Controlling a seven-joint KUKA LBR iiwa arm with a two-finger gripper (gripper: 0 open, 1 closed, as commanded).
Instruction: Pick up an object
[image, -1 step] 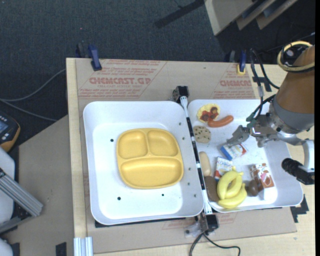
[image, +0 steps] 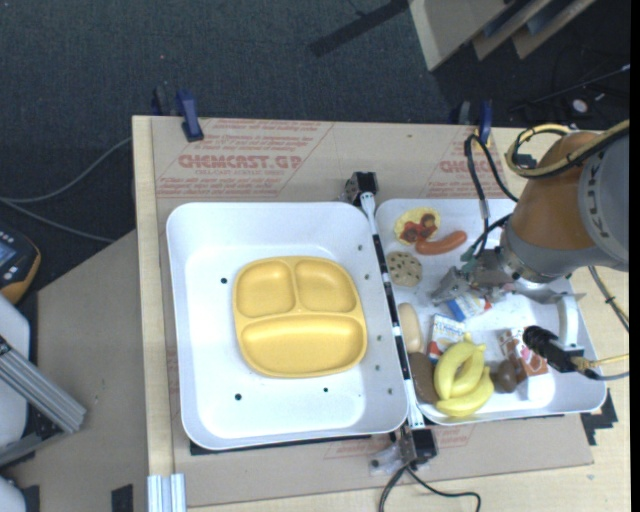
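Two shallow white bins sat side by side on the surface (image: 250, 160). The left bin (image: 200, 330) held one yellow three-compartment tray (image: 298, 315), lying flat near its middle.

The right bin (image: 580, 395) held the pickable objects:
- one bunch of yellow bananas (image: 462, 375), near the front edge
- one red sausage (image: 441, 242), at the far end, just beside one small red-and-yellow item (image: 417, 224)
- one speckled round cookie (image: 404, 267)
- one pale bread-like piece (image: 408, 327), along the left wall
- several small packets (image: 450, 330) and dark items, too jumbled to count.

One grey arm with an orange band (image: 555, 205) reached in from the right. One pincer (image: 470, 280) was low over the middle of the right bin; whether it was spread or pinching anything could not be told.

The surface was a brown board printed with red lettering, with two blue clamps (image: 187, 112) at its far edge. Dark carpet (image: 200, 50) lay beyond it, with loose cables.
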